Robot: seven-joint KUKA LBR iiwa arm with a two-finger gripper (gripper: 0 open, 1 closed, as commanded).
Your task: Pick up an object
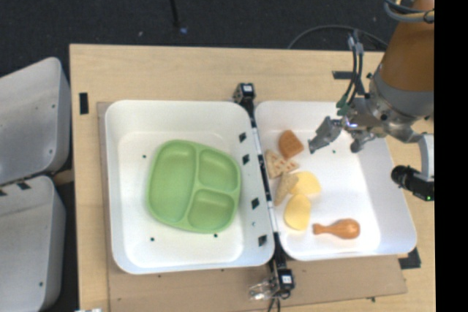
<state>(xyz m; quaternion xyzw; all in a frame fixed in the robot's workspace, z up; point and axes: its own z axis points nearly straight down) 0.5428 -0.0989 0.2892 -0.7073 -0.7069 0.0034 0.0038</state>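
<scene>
**Claw hangs open over the right bin, with a tight cluster of food below it**

You have the claw (342, 135) at the upper right of the frame, above the far part of the right bin (380, 230). Its two fingers look spread apart and nothing sits between them, so count it as released and empty-handed.

Watch the crowding first. The pieces you could pick lie packed along the left side of that bin, hard against the divider between the bins. The brown chunk (290, 144) lies nearest the claw, to its lower left. Just under it the cracker (278, 164) touches a tan piece (284, 186), which touches the upper yellow slice (306, 183), and the lower yellow slice (297, 212) lies right beneath that. If you come down in this huddle, a finger probably lands on a neighbour, shoves it aside, or closes on two things at once. The flat slices also seem likely to slip from a pinch, being low against the bin floor.

The drumstick (338, 229) lies alone near the bottom of the bin, well apart from the rest, so it looks the safer target, though its rounded end could roll.

The left bin (124, 230) holds a green divided tray (194, 186), its compartments bare. Both bins sit side by side on the worktop (183, 73).
</scene>
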